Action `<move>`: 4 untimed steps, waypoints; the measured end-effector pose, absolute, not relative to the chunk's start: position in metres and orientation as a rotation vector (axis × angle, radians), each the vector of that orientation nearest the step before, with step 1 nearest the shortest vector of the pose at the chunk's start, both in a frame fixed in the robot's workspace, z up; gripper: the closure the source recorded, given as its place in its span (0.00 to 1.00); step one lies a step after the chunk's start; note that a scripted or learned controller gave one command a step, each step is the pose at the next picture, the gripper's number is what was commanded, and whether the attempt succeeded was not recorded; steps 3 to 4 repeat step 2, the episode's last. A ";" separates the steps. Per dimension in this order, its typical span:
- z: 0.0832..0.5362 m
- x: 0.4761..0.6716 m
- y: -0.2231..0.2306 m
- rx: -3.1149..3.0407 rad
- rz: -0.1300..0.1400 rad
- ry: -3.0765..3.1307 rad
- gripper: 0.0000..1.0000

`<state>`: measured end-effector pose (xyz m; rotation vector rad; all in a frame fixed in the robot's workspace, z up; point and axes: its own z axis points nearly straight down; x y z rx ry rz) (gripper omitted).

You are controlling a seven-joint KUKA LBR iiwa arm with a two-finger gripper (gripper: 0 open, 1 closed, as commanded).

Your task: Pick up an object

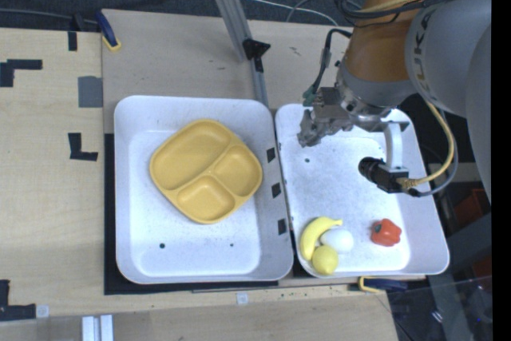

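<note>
Curved yellow banana [317, 231] touches round white egg [340, 240].

Grey arm [459, 44] — orange band [387, 20], black cables looped, dark metal gripper [313, 130].

A robotics lab, most likely: a pale wooden bench [48, 196] marked with black tape pieces, two white bins [128, 251] fixed side by side, loose cables (trailing across dark carpet behind), and an industrial grey-and-orange arm [399, 28].
</note>
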<state>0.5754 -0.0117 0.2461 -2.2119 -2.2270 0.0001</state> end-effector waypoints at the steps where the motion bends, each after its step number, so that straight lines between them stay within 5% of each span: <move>1: 0.250 0.558 0.043 -2.211 0.001 -2.227 1.00; 2: 0.244 0.533 0.084 -2.213 0.004 -2.226 1.00; 4: 0.244 0.533 0.084 -2.213 0.004 -2.226 1.00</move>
